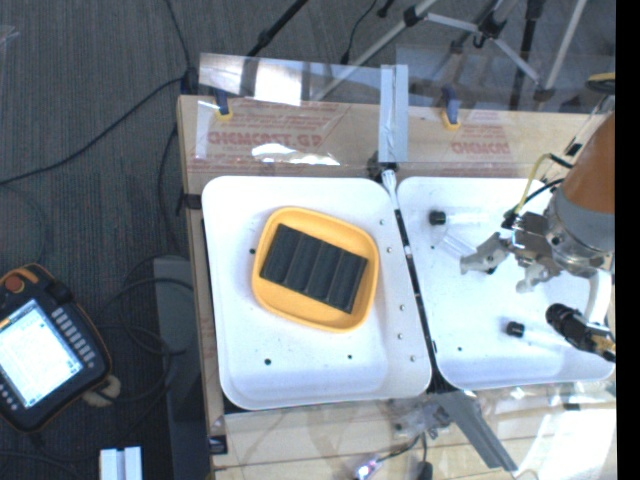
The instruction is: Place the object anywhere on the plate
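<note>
A yellow square plate (262,286) lies in the left white bin (300,378), slightly turned. On it rests a dark grey ridged rectangular object (313,266), covering most of the plate's middle. My gripper (504,267) hangs over the right white bin (470,358), well to the right of the plate. Its fingers (480,259) are spread open with nothing between them. The grey wrist and orange band rise toward the right edge.
Two small black pieces (437,217) (514,328) lie on the right bin's floor, near the gripper. A raised divider (408,268) separates the bins. A cardboard and clear wall (300,128) stands behind them. A teach pendant (35,348) sits on the floor at left.
</note>
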